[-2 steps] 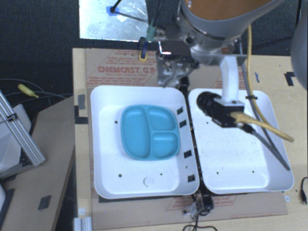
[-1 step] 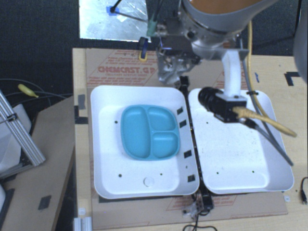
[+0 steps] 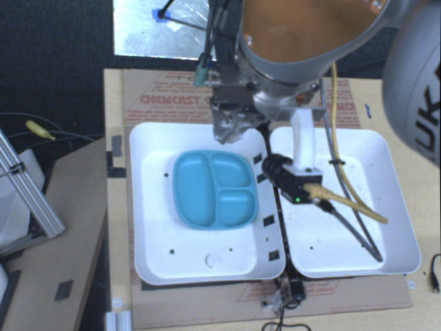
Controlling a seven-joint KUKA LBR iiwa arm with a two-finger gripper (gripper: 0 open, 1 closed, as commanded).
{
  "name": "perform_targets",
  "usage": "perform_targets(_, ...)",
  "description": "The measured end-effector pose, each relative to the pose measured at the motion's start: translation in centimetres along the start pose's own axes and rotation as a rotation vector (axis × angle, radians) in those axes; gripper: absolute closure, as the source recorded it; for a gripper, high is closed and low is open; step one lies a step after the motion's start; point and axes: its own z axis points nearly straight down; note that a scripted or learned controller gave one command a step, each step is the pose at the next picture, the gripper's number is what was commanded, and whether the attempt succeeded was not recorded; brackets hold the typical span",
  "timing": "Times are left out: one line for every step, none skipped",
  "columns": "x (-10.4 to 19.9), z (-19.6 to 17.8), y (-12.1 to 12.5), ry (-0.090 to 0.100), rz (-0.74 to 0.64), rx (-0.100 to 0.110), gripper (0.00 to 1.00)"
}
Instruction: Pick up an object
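A light blue plate [image 3: 213,189] with three compartments lies flat in the middle of the left bin [image 3: 155,254]. My gripper [image 3: 231,128] hangs above the far edge of the left bin, just beyond the plate's far right corner and apart from it. Nothing shows between its fingers. The large grey and orange arm covers the upper middle of the view.
The right bin [image 3: 386,250] sits beside the left one, split from it by a dark centre divider [image 3: 279,233]. Both bins rest on a cardboard sheet [image 3: 165,95] on the bench. A metal frame [image 3: 24,192] stands at the far left.
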Motion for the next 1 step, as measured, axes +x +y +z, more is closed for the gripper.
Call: perform_targets(-0.04,-1.48,0.07,0.004,-0.003,-0.008,1.0)
